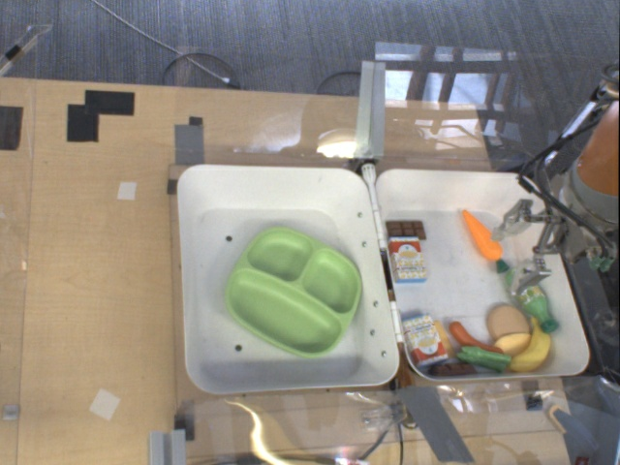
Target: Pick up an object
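Camera view gives me two white bins side by side. The left bin (194, 260) holds one green divided plate (294, 291) with three compartments, lying tilted on the bin floor. The right bin (436, 201) holds the loose items: one orange carrot (481, 235) near the middle, one brown chocolate bar (406, 230) at the left wall, with one small carton (409, 260) just below it. A second carton (423, 336) lies at the lower left corner. Along the bottom I count one sausage (465, 336), one green pod (484, 357), one beige egg-like piece (508, 321), one banana (532, 351) and one green bottle (536, 306). The gripper (524, 248) hangs over the right side of this bin, fingers spread apart with nothing between them, the carrot just beside it.
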Robot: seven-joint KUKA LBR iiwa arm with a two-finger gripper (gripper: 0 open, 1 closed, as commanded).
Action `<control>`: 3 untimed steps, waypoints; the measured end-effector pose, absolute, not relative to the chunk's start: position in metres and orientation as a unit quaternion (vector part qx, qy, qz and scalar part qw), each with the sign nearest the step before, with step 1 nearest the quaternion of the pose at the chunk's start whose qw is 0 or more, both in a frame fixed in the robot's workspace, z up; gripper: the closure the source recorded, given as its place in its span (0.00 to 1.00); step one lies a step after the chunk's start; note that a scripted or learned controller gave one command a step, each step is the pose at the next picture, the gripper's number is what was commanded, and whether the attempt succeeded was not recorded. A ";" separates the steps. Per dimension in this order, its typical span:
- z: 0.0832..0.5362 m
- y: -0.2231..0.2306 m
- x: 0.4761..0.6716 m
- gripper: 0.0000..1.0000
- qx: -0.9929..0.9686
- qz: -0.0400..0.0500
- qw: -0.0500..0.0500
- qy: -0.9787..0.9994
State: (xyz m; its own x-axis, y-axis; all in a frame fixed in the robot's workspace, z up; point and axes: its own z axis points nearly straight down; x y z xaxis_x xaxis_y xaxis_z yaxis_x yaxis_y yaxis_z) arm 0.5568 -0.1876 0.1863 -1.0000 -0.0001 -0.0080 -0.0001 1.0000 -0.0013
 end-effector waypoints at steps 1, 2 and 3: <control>0.097 -0.184 0.578 0.00 -0.066 -0.001 0.005 0.998; 0.110 -0.182 0.581 1.00 -0.070 -0.002 0.010 0.997; 0.224 -0.090 0.603 1.00 -0.045 0.000 0.011 0.999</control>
